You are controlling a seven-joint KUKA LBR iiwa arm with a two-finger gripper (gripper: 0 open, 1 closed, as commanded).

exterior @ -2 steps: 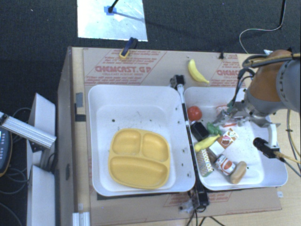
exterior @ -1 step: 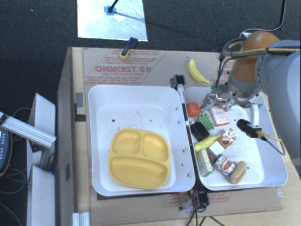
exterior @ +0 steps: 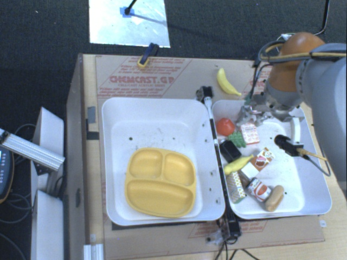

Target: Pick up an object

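White plastic, two bins side by side on the tabletop [exterior: 162, 75]: that is your whole field. The left bin [exterior: 116, 145] carries just a yellow divided tray [exterior: 160, 182]; the right bin [exterior: 320, 199] carries the clutter you can pick from.

You have the gripper [exterior: 250, 114] low over the far left corner of the right bin. Just beside it are a red tomato [exterior: 225, 126], a small red-and-white carton [exterior: 250, 134] and a green piece [exterior: 237, 140]. Whether the gripper is spread or pressed together you cannot tell from this slant, and nothing can be seen pinched in it.

So judge the task as barely under way. The approach looks made, but no object is lifted. The carton, the nearest candidate, seems to rest on the bin floor. Nearer the camera a black block [exterior: 230, 150], a yellow banana [exterior: 238, 164], a can [exterior: 259, 189] and a bread roll [exterior: 275, 197] lie untouched. A second banana [exterior: 227, 83] sits outside, on the tabletop behind the bin.

What is left for you, by this reckoning: close on one item, then raise it clear.
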